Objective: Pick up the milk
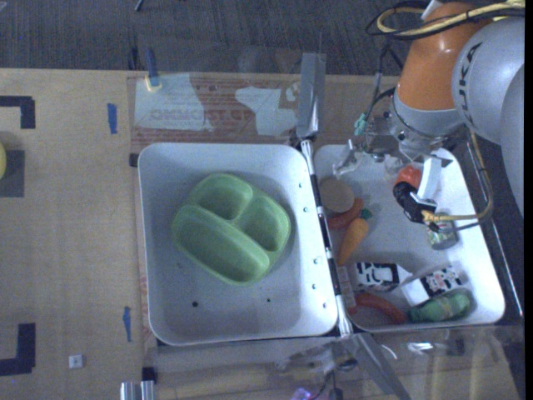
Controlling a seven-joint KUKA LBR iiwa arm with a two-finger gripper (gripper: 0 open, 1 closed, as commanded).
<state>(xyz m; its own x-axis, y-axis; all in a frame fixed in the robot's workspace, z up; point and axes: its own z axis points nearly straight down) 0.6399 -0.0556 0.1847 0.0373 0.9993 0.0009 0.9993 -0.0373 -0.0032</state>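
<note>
I see gripper (pixel 360 152) at 11 o'clock of right bin (pixel 388 242); cannot tell if spread or closed. Milk (pixel 379 275), cow-patterned carton, lies at 6 o'clock of same bin, well apart from gripper. Carrot (pixel 353 236) between them. Green plate (pixel 233 227) in left bin (pixel 166 294).

Faint lettering on the sheet (pixel 176 107) behind the left bin (pixel 158 167) is unreadable.

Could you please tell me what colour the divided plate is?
The plate is light green, seen best in the camera view.
</note>
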